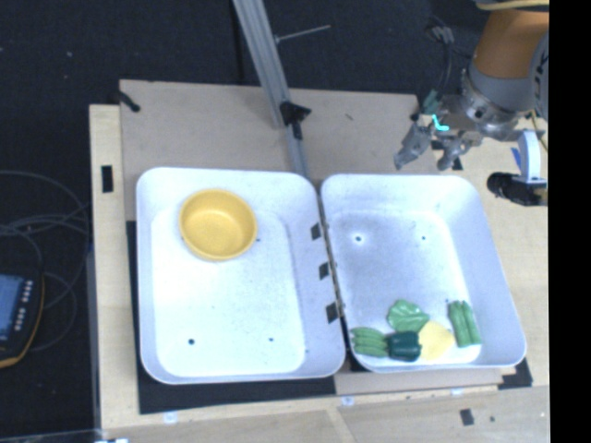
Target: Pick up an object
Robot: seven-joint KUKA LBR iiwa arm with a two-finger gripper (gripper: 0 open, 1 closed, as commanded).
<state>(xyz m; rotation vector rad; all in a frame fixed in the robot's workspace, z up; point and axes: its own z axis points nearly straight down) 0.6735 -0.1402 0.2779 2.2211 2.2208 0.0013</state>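
My gripper (428, 156) hangs above the back edge of the right bin (480, 238), with its fingers spread apart and nothing between them. At the near end of that bin lies a cluster of small things: a light green leafy piece (406, 316), a yellow piece (436, 341), a dark green block (403, 346), a green pod (368, 341) and a green ribbed piece (464, 322). A yellow bowl (218, 223) stands upright in the far part of the left bin (157, 275). The gripper is far from all of them.
A grey metal pole (268, 63) slants from the top of the view down to the gap between the bins. The bins rest on a pale wooden bench (369, 118). A handheld device (14, 317) with cables lies off the bench at the left.
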